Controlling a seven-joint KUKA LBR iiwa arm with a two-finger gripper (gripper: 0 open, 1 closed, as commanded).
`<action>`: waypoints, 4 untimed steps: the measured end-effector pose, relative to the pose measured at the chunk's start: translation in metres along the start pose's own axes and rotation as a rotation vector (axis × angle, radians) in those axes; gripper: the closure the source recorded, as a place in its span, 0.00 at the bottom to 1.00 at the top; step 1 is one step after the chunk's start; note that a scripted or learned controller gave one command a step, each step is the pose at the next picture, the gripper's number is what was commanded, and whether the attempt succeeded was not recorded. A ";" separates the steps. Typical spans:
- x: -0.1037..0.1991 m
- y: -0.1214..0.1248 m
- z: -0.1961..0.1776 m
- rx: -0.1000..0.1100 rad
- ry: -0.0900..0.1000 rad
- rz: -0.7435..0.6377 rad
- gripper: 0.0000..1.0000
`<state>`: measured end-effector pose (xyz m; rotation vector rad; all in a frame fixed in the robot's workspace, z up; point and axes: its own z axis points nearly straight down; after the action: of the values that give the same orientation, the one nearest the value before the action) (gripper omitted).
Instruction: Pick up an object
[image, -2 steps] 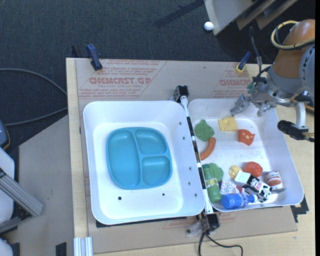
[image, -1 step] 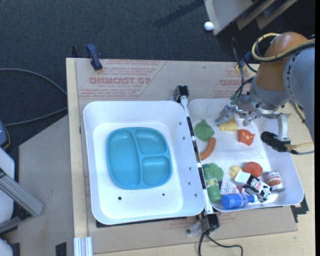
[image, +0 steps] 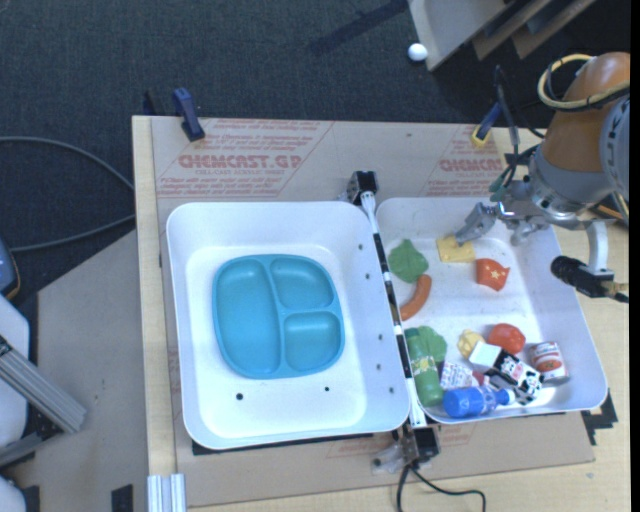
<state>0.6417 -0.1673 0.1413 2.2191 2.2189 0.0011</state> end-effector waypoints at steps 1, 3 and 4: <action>0.015 -0.025 0.045 -0.009 -0.003 0.000 0.00; 0.090 -0.076 -0.044 0.004 0.003 -0.002 1.00; 0.090 -0.076 -0.044 0.005 0.003 -0.001 0.00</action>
<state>0.5651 -0.0777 0.1846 2.2224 2.2236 -0.0006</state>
